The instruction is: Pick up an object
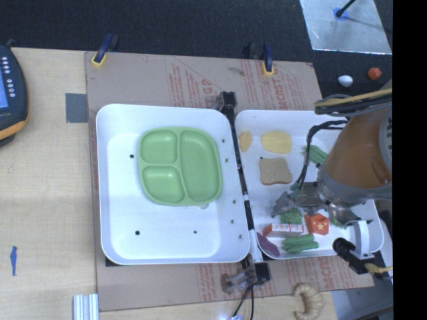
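Over the right bin (248,179), the gripper (291,204) hangs low above a heap of toy food.
Whether it grasps anything cannot be told. Just under it lie a small green piece (291,217), an orange-red block (318,224), a red-and-white packet (287,229) and a green pod (299,244). A brown bread slice (274,171) lies further back; the left bin (113,179) holds a green divided plate (180,165).
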Motion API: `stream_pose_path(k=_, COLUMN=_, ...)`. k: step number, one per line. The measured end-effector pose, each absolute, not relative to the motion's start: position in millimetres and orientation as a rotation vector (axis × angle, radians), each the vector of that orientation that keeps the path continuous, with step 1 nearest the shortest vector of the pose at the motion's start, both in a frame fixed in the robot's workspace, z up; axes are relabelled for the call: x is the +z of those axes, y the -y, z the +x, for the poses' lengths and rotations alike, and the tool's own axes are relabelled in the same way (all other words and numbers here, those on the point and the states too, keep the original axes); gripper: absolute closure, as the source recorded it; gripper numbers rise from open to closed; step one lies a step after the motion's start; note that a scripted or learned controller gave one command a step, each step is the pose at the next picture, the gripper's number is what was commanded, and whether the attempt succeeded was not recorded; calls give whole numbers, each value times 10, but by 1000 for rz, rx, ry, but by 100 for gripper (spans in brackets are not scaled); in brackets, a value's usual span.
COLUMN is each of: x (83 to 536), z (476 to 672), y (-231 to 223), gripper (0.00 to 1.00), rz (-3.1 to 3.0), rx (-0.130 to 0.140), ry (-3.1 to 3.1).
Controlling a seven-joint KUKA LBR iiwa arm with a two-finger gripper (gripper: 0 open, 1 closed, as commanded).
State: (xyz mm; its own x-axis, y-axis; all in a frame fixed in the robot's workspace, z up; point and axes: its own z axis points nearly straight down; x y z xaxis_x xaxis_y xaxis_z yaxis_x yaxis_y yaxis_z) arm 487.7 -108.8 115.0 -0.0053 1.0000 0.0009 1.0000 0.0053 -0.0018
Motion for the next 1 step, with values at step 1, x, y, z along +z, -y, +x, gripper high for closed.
stream_pose_path(k=1, x=1249, z=4865, y=1100, gripper=100, rz=-2209, rx=8, ry=2226)
